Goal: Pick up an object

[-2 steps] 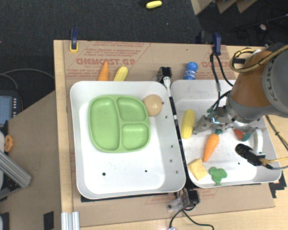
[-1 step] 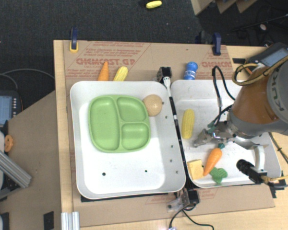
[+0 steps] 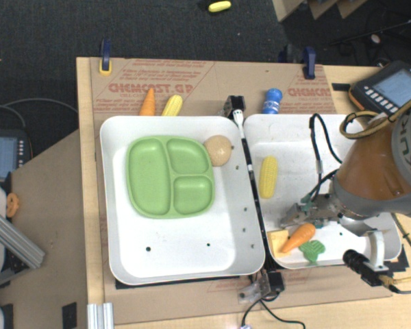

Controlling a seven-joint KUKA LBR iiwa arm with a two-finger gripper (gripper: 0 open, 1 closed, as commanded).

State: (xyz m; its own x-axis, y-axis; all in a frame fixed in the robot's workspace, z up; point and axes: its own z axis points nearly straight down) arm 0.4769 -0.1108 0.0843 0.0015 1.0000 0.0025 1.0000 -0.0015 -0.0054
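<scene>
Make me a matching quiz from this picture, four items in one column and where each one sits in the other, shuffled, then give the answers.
Items:
1. green divided plate
2. corn cob
3. toy carrot
4. blue bottle

Places:
A. on the bench behind the right bin
B. in the left bin
C. near the front edge of the right bin, by the hand
D. in the right bin, close to its left wall

Pairs: 1-B, 2-D, 3-C, 4-A

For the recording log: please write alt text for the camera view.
A grey-and-orange arm's gripper hangs low in the right white bin, just above an orange toy carrot, with a yellow corn cob nearby. The left white bin holds a green divided plate.
</scene>
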